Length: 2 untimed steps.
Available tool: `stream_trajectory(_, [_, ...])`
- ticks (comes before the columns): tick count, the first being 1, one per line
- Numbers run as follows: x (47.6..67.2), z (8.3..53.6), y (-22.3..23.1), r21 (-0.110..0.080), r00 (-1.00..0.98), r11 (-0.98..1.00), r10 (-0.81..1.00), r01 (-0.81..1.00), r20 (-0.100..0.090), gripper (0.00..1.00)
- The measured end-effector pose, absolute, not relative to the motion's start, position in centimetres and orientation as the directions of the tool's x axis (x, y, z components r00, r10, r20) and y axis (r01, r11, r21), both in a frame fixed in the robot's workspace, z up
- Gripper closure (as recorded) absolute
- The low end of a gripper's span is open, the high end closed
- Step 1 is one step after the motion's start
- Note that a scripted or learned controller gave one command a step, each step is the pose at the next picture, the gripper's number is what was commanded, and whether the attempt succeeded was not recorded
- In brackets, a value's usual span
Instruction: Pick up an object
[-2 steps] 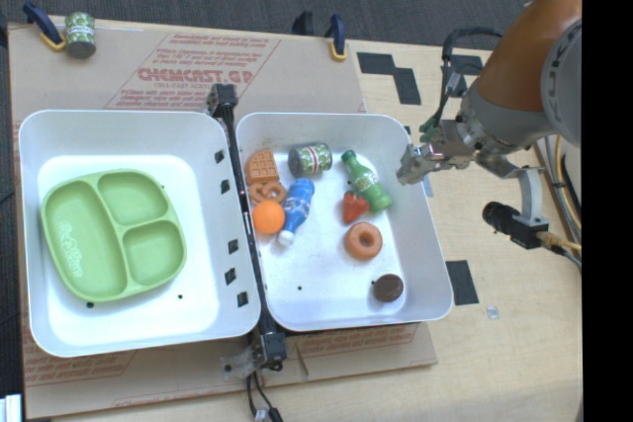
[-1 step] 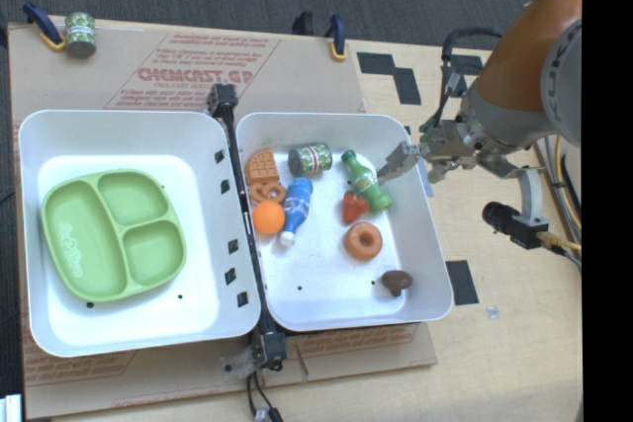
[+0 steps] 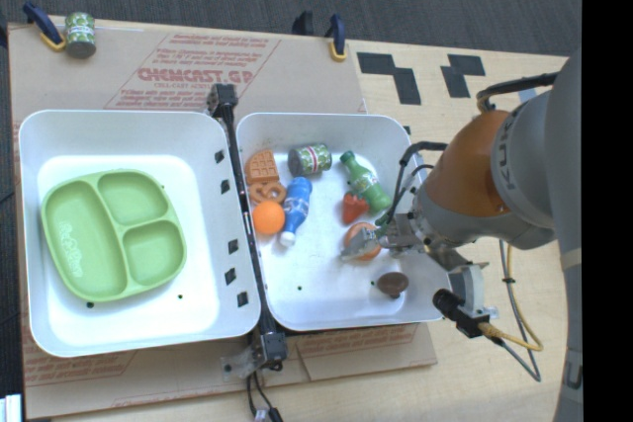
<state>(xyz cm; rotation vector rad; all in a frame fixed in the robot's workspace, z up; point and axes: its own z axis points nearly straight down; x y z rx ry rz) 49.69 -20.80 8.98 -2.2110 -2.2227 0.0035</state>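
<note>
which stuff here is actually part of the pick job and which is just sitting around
In play:
end effector low in the right bin
orange and white item beside it
red piece
green bottle
brown disc

Lying about:
green divided plate in the left bin
blue clamps
small can on the cardboard

A jumble of small objects lies in the right-hand shallow white bin. A tan waffle-like block sits just above an orange ball. A blue and white bottle lies touching the ball. A small green-labelled can rests on its side near a tilted green bottle. A red pepper-like piece, an orange and white rounded object and a brown disc lie nearer the right wall.
</note>
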Motion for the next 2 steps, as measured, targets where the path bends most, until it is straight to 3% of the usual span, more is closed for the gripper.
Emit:
stream_trajectory(1, [49.8, 9.8, -20.8, -0.01, -0.012, 0.012, 1.0, 1.0, 0.003, 1.0])
stream_trajectory(2, [52.9, 23.2, -17.3, -0.002, -0.007, 0.007, 1.0, 1.0, 0.0, 1.0])
